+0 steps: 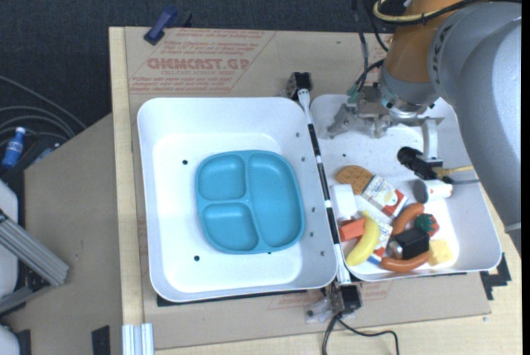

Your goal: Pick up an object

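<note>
Two white bins (157, 204); one blue tray (248, 200) (three compartments); one banana (364, 242); one cookie (354, 175).

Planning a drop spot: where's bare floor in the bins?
Left bin: bare white strip all round the blue tray, widest along its far side. Right bin: bare far-left patch below the pincer; near half crowded with the banana and other toys.

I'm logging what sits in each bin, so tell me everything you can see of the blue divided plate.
The blue divided plate is light blue, looks like smooth plastic, and has rounded corners. Raised ridges split it into three compartments: two smaller ones on the left, one long one on the right. It lies flat and upright, slightly rotated, near the middle of the left white bin, resting on its floor. Nothing lies in it.
</note>
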{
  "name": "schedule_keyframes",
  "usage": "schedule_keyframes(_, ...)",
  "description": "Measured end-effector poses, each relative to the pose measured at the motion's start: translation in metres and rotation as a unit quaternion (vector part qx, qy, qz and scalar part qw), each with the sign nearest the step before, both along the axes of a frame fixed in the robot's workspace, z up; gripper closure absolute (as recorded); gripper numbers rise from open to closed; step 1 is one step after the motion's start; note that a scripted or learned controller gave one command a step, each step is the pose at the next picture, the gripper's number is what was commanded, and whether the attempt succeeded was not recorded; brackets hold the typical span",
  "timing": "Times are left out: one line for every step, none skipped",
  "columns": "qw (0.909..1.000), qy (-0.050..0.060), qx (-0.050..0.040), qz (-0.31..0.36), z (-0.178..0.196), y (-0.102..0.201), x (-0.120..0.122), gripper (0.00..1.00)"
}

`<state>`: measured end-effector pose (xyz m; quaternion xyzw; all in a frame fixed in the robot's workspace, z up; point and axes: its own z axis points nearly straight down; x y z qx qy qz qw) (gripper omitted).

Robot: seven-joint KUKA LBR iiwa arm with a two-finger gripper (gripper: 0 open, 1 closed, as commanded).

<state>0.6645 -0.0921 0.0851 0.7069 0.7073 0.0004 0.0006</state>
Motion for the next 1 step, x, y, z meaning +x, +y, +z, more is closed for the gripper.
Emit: schedule_keyframes(1.0000, 0.002, 0.0005, -0.001, 0.0084, -0.0013, -0.0489, 0.00)
